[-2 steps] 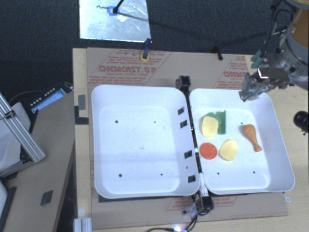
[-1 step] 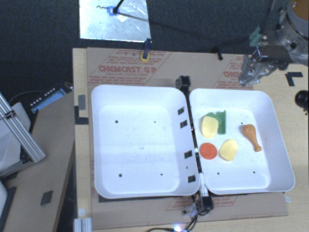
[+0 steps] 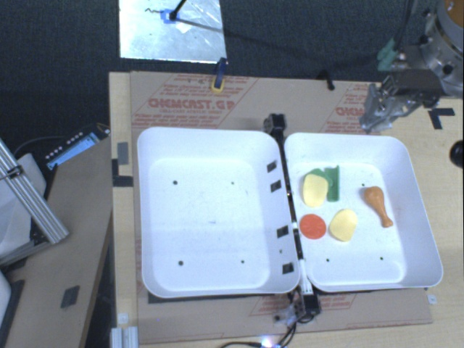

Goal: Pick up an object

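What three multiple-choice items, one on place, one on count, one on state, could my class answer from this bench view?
1. Where do the objects lie?
A. Left bin
B. Right bin
C. On the cardboard

2. How many objects are in that bin?
A. Three
B. Five
C. Seven

3. Where is the gripper?
A. Beyond the right bin's far rim, above the bench
B. Down among the objects
C. Over the left bin

Key:
1 B: all lie in the right bin.
2 B: toy drumstick, red disc, green piece, two yellow pieces.
3 A: the gripper hangs past the far rim, clear of every object.
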You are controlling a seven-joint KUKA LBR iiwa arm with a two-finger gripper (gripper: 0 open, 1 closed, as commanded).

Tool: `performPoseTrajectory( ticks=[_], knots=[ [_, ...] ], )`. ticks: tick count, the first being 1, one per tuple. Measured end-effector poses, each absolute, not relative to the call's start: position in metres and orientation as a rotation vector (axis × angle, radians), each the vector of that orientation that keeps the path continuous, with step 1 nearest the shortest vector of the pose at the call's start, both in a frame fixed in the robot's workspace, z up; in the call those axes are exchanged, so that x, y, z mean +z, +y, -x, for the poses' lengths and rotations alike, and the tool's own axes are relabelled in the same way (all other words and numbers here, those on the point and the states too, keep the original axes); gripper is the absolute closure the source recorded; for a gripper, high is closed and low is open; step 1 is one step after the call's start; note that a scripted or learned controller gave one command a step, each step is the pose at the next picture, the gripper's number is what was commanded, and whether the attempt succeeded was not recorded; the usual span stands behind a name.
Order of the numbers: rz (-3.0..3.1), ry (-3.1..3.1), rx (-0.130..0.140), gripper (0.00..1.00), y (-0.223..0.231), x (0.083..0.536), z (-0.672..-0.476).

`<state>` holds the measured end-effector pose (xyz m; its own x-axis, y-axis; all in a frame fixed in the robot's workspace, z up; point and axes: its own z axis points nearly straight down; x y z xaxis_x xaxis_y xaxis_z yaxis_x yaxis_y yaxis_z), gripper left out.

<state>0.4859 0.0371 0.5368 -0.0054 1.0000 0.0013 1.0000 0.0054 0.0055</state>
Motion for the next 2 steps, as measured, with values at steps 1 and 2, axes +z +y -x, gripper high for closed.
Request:
performPoseTrajectory(
  ticks=[1,2],
  knots=[
    [-2.223,2.215,0.002,1.00,-0.018,0.535,-0.486],
    [-2.227,2.226,-0.012,1.00,-0.029,0.336,-0.486]
  ],
)
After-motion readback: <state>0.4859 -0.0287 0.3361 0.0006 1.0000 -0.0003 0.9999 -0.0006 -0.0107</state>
